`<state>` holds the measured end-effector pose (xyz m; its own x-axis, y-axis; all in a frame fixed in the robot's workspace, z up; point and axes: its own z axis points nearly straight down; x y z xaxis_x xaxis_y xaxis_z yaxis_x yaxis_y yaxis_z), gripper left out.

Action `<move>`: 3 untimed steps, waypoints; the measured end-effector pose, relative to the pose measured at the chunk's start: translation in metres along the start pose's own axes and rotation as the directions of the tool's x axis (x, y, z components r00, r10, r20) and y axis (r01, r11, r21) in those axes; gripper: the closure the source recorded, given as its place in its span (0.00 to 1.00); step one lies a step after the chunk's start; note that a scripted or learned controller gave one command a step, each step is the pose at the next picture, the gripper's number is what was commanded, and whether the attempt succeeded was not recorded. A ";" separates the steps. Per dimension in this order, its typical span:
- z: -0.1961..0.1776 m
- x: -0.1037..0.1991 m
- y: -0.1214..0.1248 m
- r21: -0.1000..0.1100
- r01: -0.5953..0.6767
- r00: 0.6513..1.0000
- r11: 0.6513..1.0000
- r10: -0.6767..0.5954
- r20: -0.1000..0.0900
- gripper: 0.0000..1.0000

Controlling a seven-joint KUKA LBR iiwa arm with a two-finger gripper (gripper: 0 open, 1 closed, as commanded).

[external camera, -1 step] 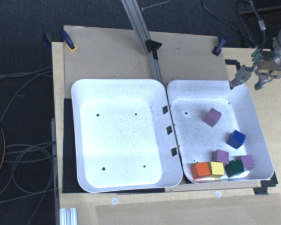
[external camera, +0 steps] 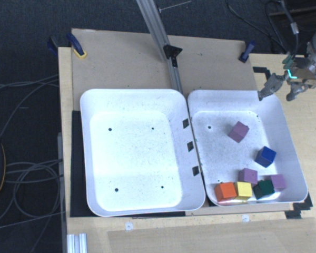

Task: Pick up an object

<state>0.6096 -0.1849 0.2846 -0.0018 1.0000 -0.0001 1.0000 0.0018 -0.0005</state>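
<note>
My gripper [external camera: 280,90] hangs at the far right, above the back right corner of the right bin [external camera: 216,105]. Its two grey fingers [external camera: 267,88] are spread apart with nothing between them. In the right bin a purple cube [external camera: 238,131] lies near the middle and a blue cube [external camera: 265,156] sits further forward to its right. Along the front wall are an orange cube [external camera: 226,191], a yellow cube [external camera: 244,190], a dark green cube [external camera: 263,188], and two small purple cubes [external camera: 248,175] [external camera: 277,181].
The left bin [external camera: 131,152] lies beside the right one, with black clips [external camera: 189,145] along the shared wall. A grey metal pole [external camera: 157,28] slants across the back of the bench. Blue clamps [external camera: 76,46] [external camera: 247,50] grip the board's back corners. Cables trail on the floor at left.
</note>
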 end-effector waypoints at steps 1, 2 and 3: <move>0.056 0.010 -0.002 0.005 0.000 1.000 1.000 0.000 -0.002 0.00; 0.116 0.006 0.003 0.006 -0.002 1.000 1.000 0.002 -0.002 0.00; 0.179 0.011 0.002 0.006 -0.001 1.000 1.000 0.001 -0.003 0.00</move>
<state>0.6118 -0.1737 0.1058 -0.0010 1.0000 0.0024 1.0000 0.0010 -0.0070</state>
